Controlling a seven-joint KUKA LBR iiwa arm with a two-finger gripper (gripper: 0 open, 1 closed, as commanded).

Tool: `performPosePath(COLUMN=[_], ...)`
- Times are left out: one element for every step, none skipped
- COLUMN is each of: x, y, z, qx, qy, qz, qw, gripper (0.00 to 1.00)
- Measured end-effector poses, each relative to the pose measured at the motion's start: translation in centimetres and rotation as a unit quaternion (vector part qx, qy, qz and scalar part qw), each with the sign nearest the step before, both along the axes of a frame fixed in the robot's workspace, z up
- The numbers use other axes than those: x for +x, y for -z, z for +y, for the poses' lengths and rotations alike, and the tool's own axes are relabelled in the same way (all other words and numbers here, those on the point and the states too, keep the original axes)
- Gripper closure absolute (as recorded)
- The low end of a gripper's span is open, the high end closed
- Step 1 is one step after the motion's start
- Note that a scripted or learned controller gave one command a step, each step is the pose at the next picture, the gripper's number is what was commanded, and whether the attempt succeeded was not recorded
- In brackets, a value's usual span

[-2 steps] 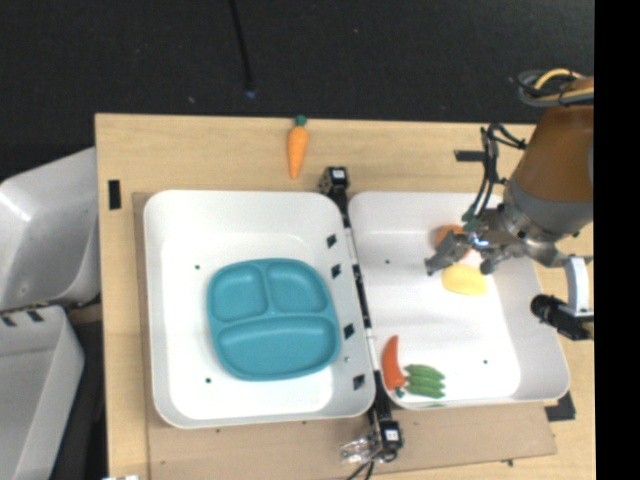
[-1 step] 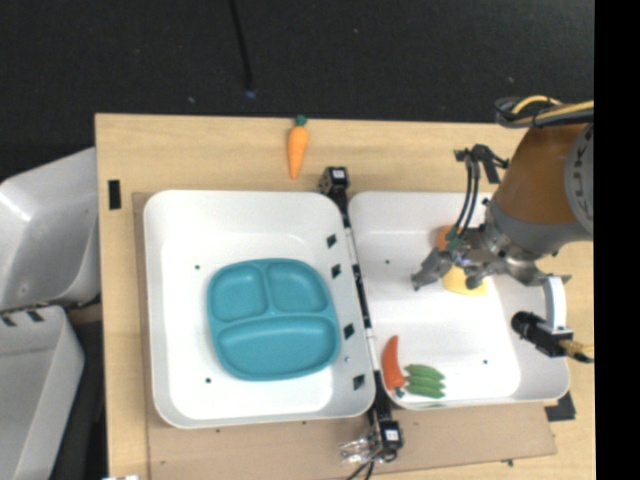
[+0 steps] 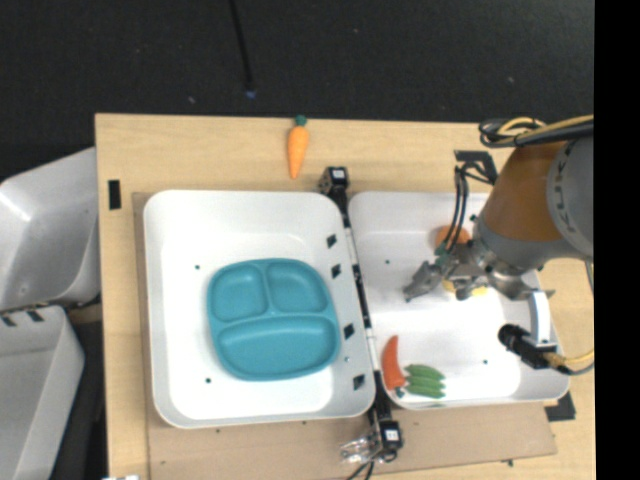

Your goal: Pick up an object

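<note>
My gripper (image 3: 428, 278) hangs low over the middle of the right bin (image 3: 470, 393), on the grey arm with its orange band (image 3: 520, 198). Just behind the gripper, a small orange object (image 3: 447, 236) peeks out, partly hidden by cables and the wrist. A red chili pepper (image 3: 392, 360) and a green pea pod (image 3: 423, 380) lie side by side at the bin's front left corner, well apart from the gripper. A small yellow bit (image 3: 472, 290) shows under the wrist; I cannot tell what it is.
A blue divided plate (image 3: 270, 318) lies in the left bin (image 3: 170, 228). A toy carrot (image 3: 297, 148) rests on the wooden bench behind the bins. Black clips (image 3: 333, 180) sit along the divide between the bins.
</note>
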State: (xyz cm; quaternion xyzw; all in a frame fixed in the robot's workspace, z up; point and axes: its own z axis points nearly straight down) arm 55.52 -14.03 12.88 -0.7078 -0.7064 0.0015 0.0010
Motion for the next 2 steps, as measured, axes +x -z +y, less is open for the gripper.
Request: performPosePath(x=[0.2, -0.5], y=[-1.4, -6.3], z=[-0.1, -0.7], qx=[-0.0003, -0.0006], qy=[0.002, 0.002], qz=[-0.004, -0.005], qw=[1.0000, 1.0000], gripper=[1.00, 1.00])
